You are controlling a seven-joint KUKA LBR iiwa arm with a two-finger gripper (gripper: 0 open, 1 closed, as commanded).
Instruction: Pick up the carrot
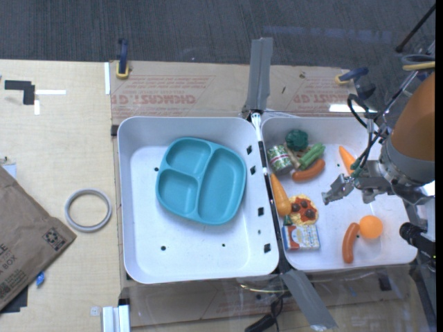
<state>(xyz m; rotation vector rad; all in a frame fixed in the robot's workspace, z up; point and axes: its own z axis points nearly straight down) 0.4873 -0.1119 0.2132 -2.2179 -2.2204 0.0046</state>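
Note:
The carrot (279,194), a tapered orange piece, lies along the left wall of the right bin (325,256), next to the divider. A second, smaller orange wedge (346,158) lies near the bin's back right, partly behind the arm's cables. My gripper (335,189) hovers over the bare middle of the right bin, to the right of the carrot and apart from it. Its fingers stand open with nothing between them.
Around the carrot lie a green can (279,158), broccoli (297,139), a red sausage (309,171), a pizza slice (303,210) and a small box (301,236). An orange ball (371,227) and another sausage (349,242) sit front right. A teal plate (201,180) fills the left bin.

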